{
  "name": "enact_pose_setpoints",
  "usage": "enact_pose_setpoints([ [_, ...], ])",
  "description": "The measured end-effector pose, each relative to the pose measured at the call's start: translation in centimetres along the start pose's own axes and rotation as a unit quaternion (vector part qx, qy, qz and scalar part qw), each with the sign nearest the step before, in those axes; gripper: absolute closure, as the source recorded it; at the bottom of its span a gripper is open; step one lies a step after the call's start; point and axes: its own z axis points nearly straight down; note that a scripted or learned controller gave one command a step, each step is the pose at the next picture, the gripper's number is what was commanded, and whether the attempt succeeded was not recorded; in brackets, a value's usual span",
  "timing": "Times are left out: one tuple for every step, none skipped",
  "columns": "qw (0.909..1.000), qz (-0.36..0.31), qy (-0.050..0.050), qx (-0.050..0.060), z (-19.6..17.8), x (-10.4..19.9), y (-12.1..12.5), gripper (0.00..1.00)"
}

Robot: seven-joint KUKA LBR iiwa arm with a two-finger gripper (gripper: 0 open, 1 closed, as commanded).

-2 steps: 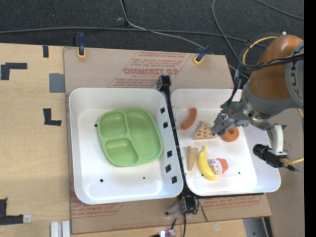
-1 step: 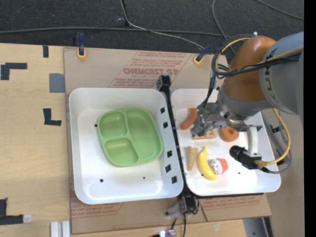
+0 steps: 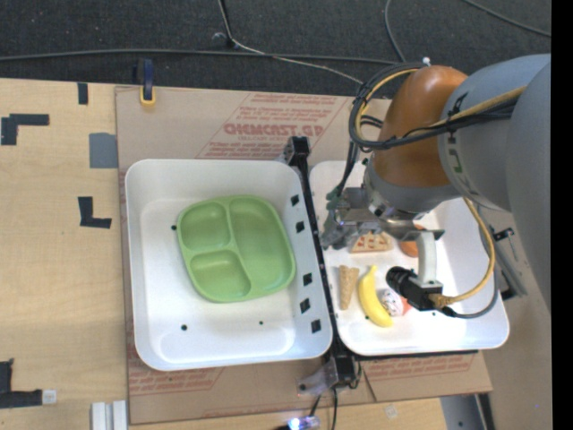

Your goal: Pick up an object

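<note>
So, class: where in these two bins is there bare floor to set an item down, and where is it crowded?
Left bin: a bare strip between the green divided plate and the near wall. Right bin: crowded at its left, where the banana, cone and gripper cluster; a small bare patch near its right corner.

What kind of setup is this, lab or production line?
Most likely a robotics lab grasping bench. Two shallow white bins sit on cardboard, the right bin holds toy food such as a banana, the left a green divided plate, and loose cables trail over the dark floor.
</note>
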Motion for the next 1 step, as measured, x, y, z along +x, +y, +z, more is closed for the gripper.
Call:
enact_pose_setpoints([
  [1.0,0.0,0.0,0.001,0.61,4.89,-0.1,1.0],
])
